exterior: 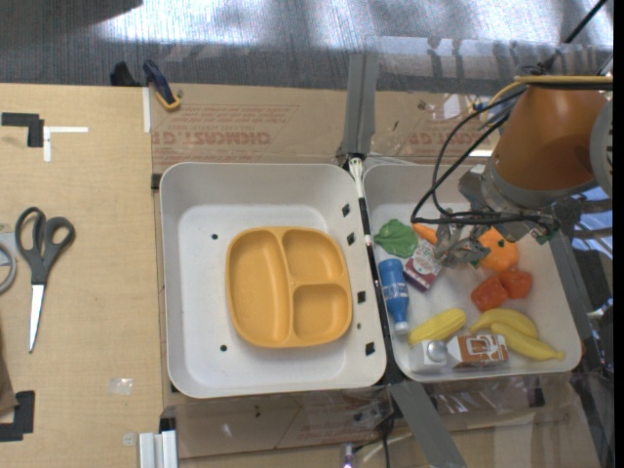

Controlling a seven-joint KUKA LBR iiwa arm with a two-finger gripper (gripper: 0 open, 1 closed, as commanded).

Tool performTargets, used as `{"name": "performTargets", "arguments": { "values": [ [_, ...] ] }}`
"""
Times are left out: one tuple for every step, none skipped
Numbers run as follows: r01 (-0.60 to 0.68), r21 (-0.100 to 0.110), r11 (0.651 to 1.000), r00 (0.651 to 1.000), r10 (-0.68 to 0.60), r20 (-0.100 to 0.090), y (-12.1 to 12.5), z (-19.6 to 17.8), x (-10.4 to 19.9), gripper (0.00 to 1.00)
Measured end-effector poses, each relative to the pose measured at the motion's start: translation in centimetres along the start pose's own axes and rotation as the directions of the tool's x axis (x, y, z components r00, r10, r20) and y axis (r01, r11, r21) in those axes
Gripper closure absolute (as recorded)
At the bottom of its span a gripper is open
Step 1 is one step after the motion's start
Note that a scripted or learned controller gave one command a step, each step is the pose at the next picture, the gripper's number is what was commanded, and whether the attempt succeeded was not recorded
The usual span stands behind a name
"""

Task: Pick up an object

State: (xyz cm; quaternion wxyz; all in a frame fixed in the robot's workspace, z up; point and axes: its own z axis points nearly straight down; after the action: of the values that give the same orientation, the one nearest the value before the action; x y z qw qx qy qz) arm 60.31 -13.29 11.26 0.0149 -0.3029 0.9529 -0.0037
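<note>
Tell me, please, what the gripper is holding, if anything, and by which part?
It cannot be told. The gripper sits low in the right bin among the toy food, and nothing shows clearly between its fingers.

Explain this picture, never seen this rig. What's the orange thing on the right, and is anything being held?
One camera is fixed above a bench, looking down at a slant on two shallow white bins. The orange and grey shape is a robot arm reaching in from the right. Its gripper hangs low over the right bin, among the toys; I cannot tell whether it holds anything.

The left bin holds a yellow divided plate. The right bin holds toy food: a blue bottle, a green leaf, a banana, a corn cob, a small carton and some orange and red pieces.

Scissors lie on the bench, left of the bins.
</note>
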Motion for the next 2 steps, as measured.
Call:
{"name": "performTargets", "arguments": {
  "values": [
    [0.006,-0.014,1.0,1.0,-0.006,-0.02,2.3,-17.51,-1.18,1.0],
    [0.005,-0.015,1.0,1.0,-0.006,-0.021,2.31,-17.45,-1.15,0.0]
  ]
}}
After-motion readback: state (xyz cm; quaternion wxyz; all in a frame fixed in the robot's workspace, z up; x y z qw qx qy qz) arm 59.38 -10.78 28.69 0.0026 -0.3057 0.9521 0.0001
